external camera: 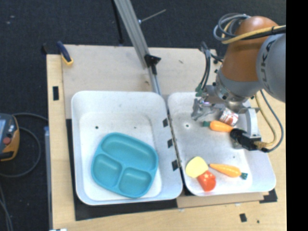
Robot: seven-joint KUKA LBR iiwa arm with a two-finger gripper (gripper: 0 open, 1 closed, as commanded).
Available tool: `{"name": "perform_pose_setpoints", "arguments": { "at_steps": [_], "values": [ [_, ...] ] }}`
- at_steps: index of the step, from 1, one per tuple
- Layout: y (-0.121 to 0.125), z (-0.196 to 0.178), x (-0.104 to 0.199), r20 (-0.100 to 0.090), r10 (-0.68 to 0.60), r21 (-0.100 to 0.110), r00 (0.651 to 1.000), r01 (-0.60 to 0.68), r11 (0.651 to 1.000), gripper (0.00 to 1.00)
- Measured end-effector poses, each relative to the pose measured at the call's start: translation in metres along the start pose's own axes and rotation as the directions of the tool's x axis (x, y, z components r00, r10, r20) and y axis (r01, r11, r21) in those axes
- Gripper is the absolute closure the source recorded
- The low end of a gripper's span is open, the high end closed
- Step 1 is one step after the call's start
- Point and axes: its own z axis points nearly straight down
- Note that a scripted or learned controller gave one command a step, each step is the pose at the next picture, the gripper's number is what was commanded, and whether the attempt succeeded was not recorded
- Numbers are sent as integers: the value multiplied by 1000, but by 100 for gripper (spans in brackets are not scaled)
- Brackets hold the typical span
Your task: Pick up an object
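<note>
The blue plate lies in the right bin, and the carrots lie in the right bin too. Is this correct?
Not quite. The camera view shows the blue plate in the left bin. The carrots do lie in the right bin.

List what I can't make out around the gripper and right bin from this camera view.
- Gripper: too small and blurred in the camera view to judge its state.
- Upper carrot: its far end is hidden under the arm.
- Red-and-white object: mostly covered by the wrist; unidentifiable.
- Arm: cut off at the right.
</note>
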Motion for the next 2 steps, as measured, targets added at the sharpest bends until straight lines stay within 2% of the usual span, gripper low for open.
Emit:
{"name": "perform_pose_setpoints", "arguments": {
  "at_steps": [1,2],
  "values": [
    [1,-5,52,0,-1,0,1000,1,1000,100],
    [-2,17,106,1,0,4,1000,0,1000,100]
  ]
}}
